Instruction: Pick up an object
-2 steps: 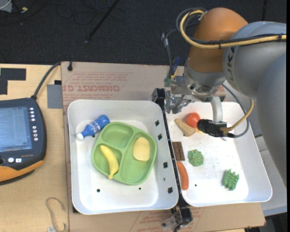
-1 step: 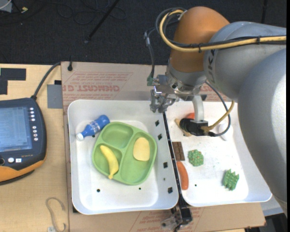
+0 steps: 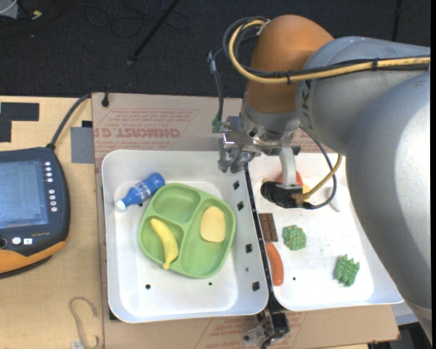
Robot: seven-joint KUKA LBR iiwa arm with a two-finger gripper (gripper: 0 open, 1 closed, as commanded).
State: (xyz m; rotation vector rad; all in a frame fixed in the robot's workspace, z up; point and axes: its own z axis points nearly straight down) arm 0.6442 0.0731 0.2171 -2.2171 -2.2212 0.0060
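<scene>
We see even, bright light from above on the white bins [image 3: 123, 282]; shadows are short and soft, the floor [image 3: 94, 35] behind is dark, detail slightly soft.

left bin [image 3: 120, 275]: plate [image 3: 196, 262], banana [image 3: 164, 243], bottle [image 3: 139, 192] | right bin [image 3: 320, 286]: green block [image 3: 346, 269]

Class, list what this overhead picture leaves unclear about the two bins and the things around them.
1. Right bin: its far and right parts are hidden by the arm.
2. Orange-red thing: mostly covered by the wrist, so it cannot be identified.
3. Brown bar by the divider: too small to identify.
4. Handheld screen: cut off by the left edge, text blurred.
</scene>
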